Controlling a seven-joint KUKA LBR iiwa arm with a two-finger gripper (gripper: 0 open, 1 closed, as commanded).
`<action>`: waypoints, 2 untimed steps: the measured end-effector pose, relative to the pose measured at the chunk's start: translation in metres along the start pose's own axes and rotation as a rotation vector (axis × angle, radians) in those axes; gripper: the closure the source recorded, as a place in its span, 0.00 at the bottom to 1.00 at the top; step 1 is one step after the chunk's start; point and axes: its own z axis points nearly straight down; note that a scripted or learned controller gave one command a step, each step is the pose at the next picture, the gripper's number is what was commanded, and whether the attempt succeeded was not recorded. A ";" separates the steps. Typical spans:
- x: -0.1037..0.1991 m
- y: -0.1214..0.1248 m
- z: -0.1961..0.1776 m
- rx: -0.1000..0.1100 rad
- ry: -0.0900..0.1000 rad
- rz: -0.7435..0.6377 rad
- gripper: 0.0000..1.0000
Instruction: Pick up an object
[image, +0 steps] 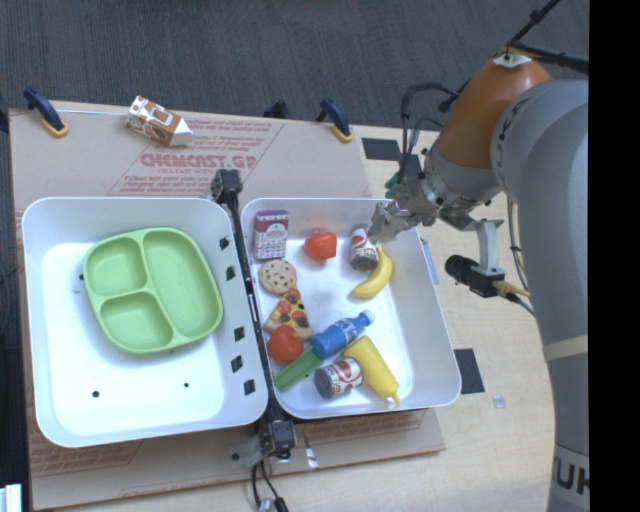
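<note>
My gripper (383, 228) hangs over the far right part of the right bin (440, 345), coming in from the right. Its tip is right at a small dark can (362, 251), which lies against the top end of a yellow banana (372, 279); whether it touches the can I cannot tell. To the left of the can is a red tomato (320, 245). A small red-and-white carton (271, 235) stands in the bin's far left corner.
The right bin also holds a cookie (277, 275), a pizza slice (290, 311), a blue bottle (340, 335), a soda can (338, 377) and a yellow bottle (376, 367). A green divided plate (152, 288) lies in the left bin (60, 400). A juice carton (155, 120) rests on the cardboard behind.
</note>
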 end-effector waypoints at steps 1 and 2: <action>-0.014 -0.008 -0.011 -0.002 -0.001 0.002 1.00; -0.014 -0.050 -0.017 0.001 0.000 0.002 1.00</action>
